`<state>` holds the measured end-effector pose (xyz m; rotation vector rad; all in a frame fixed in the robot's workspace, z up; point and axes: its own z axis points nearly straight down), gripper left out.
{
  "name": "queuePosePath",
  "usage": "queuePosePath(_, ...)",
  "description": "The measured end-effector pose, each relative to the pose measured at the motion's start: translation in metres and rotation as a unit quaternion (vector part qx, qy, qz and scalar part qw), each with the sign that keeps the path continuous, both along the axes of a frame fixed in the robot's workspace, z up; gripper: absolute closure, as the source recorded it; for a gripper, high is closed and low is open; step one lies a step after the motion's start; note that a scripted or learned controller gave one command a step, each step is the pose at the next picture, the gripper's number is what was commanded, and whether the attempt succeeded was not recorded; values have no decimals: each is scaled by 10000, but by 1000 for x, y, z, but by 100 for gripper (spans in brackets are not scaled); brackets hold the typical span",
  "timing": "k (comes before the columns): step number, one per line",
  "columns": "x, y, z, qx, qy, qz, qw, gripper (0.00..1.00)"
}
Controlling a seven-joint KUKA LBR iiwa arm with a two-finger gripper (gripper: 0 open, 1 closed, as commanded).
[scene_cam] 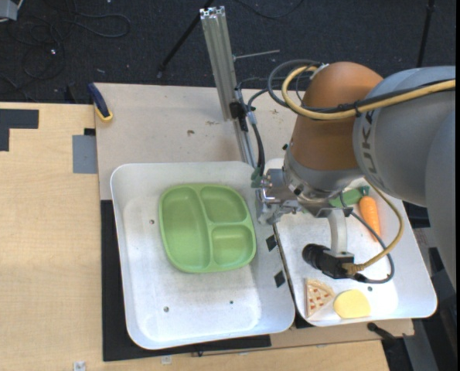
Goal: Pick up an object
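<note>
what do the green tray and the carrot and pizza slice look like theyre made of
Green tray: likely moulded plastic, one even colour with rounded compartments and a soft sheen.
Carrot: probably plastic toy food, uniformly orange and smooth.
Pizza slice: seems a toy too, flat with printed-looking toppings; plastic or wood, too small to tell.

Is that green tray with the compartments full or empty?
Empty. The green tray lies flat in the left bin, and all three of its compartments show bare green plastic with no food in them.
</note>
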<state>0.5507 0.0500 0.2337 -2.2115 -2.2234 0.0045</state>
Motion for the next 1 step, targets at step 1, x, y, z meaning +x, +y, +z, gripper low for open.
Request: queuePosePath(1,-10,58,2,-3,-10,5,10000,100)
